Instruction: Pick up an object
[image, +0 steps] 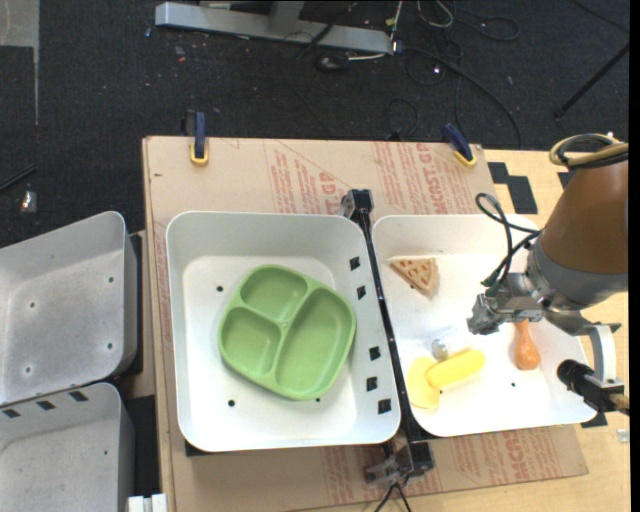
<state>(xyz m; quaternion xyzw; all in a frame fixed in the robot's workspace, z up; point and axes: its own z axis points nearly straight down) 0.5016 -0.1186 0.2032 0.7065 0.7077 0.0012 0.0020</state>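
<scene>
Camera view shows the right bin (470, 235) holding several candidates for the pick: a yellow banana-shaped toy (452, 371), an orange carrot-like piece (525, 345) to the right of it, a small grey bit (439, 348) touching the banana's upper left, and a tan waffle-textured wedge (416, 273) well above it toward the bin's far wall. The gripper (488, 314) hangs just above and to the right of the banana, between it and the carrot; whether its pincer is apart or together cannot be told from this angle, and nothing is visibly held. The arm (590, 235) looms over the banana's right side. Away from the banana, across the divider, the left bin (190, 250) holds a green sectioned plate (288, 330).

Risk, as a judgement: descending between banana and carrot, the gripper may close on neither, or nudge the smooth curved banana so it slips sideways.
</scene>
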